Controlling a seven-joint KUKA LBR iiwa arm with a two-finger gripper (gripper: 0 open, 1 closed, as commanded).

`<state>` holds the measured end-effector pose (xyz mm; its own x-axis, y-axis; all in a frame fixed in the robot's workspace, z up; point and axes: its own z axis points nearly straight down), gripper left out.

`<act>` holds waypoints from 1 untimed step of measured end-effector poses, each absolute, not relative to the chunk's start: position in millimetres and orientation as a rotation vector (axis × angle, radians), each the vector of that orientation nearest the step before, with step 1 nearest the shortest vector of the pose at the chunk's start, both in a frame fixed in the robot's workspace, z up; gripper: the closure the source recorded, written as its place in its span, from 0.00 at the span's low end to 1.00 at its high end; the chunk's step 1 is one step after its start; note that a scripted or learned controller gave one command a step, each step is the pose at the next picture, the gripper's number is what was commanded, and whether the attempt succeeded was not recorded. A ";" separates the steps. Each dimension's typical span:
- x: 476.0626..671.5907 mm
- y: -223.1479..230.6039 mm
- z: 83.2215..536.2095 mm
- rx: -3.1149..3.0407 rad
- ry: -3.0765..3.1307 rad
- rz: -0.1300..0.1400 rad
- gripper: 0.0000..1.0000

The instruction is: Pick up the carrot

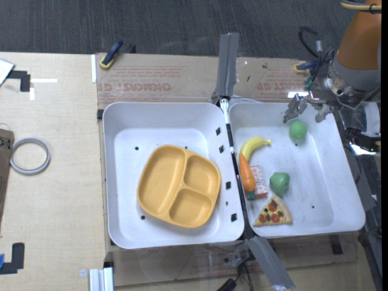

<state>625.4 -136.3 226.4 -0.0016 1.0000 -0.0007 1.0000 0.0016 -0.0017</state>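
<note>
Lying by right bin's left wall, carrot (246, 171); tool (308, 107) well apart, grip state unclear.

— Those white bins (115, 180) look like smooth plastic with a slight sheen; the yellow tray (179, 187) looks matt.
— And the carrot (246, 173)?
— Glossy plastic, like the banana (254, 144). The bench (54, 223) is pale wood grain, with dull brown cardboard (157, 83) behind.
</note>
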 end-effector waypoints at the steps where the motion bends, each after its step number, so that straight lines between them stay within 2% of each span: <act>1: 619.0 -110.2 138.5 -2.070 -2.361 0.003 0.00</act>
